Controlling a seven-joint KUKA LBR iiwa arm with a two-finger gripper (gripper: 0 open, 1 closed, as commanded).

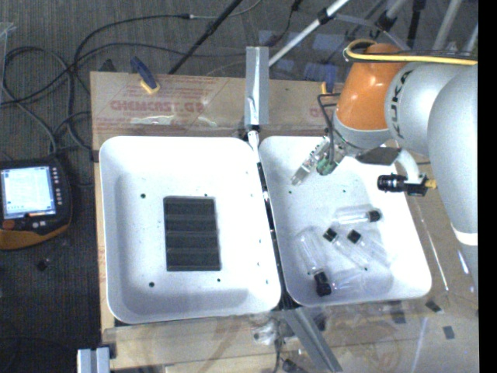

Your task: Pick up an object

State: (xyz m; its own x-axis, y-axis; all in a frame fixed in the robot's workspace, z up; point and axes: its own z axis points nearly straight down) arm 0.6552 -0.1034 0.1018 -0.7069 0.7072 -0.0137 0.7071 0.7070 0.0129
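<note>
Arm [435, 107]: grey with orange band, it reaches in from the right over the right bin [295, 278].
Gripper [311, 165]: above the upper left part of the right bin; if it is open or closed, I cannot tell, and no object is seen in it.
Bottles [345, 247]: several clear small bottles with black caps, lying in the lower part of the right bin, apart from the gripper.
Left bin [124, 286]: holds one black ribbed rectangular block [191, 233] near its centre.

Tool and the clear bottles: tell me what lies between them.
In the camera view, bare white bin floor separates the tool from the clear bottles.
</note>
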